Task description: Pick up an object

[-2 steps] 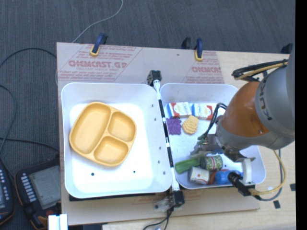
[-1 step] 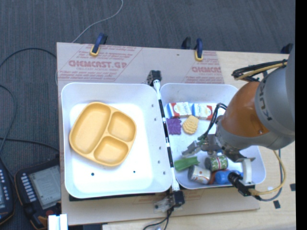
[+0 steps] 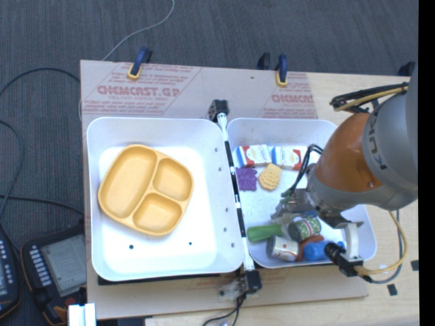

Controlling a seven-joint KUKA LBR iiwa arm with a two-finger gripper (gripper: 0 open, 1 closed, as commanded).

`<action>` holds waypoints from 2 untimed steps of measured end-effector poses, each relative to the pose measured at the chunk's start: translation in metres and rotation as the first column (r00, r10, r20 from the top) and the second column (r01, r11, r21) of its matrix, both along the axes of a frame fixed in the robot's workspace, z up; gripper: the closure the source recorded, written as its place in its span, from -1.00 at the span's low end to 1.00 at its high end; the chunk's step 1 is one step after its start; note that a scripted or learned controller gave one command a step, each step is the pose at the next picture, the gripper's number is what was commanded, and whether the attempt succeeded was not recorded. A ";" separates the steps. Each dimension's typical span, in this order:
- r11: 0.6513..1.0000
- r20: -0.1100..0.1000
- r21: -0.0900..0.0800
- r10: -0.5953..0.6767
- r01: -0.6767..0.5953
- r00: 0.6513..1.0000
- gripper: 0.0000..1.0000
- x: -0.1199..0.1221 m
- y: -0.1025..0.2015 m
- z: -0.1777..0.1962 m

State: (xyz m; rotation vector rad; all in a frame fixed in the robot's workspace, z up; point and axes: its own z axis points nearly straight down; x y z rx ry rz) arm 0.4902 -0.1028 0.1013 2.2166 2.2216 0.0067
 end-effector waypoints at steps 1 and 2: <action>1.000 0.000 0.000 0.000 0.000 1.000 -1.00 0.000 0.000 0.000; 1.000 0.001 -0.005 -0.004 0.004 1.000 -1.00 -0.004 0.004 -0.015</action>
